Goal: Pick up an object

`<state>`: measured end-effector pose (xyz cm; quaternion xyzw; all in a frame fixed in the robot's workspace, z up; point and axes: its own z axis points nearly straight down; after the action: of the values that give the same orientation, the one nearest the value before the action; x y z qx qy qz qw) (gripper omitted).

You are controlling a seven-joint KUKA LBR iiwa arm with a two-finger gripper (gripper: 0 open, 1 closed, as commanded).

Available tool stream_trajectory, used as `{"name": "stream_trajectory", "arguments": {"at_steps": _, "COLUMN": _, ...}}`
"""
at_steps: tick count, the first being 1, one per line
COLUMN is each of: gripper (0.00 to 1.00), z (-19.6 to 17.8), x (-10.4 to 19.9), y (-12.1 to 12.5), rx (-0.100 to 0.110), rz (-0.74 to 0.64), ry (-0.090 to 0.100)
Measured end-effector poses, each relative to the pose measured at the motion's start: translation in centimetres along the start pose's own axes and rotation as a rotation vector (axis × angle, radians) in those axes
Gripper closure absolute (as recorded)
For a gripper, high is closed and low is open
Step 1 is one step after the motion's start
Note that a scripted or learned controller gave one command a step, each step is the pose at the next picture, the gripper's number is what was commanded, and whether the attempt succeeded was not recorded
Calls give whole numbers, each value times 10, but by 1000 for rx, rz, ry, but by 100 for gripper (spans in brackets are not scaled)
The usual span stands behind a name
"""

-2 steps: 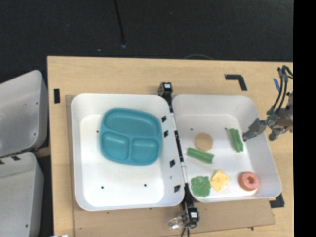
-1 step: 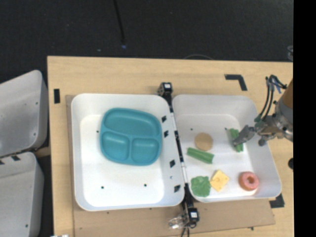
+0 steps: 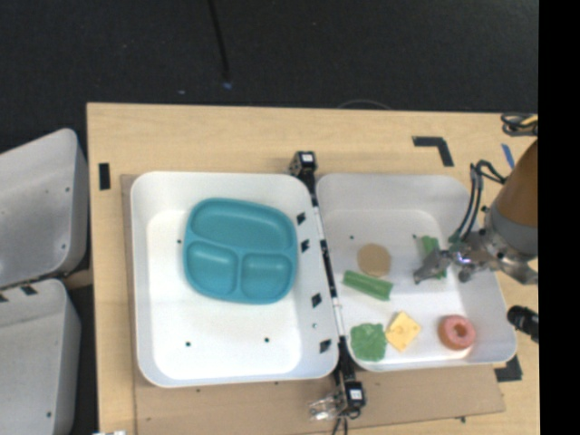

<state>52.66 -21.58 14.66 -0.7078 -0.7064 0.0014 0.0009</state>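
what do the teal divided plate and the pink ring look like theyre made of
Teal divided plate: likely moulded plastic, with a smooth, slightly glossy, uniform colour and rounded compartments. Pink ring: perhaps soft plastic or rubber with a matte look; too small to tell for sure.

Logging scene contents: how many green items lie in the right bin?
3: a green stick mid-bin, a green leafy piece at the front-left corner, a small green piece by the gripper. More may be hidden.
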Motion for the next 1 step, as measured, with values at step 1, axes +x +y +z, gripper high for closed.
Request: {"name": "stream_trajectory", "arguments": {"at_steps": 1, "gripper": 0, "z": 48, "x": -1, "y": 0, "rx": -2, "rz": 1, "ry": 0}}
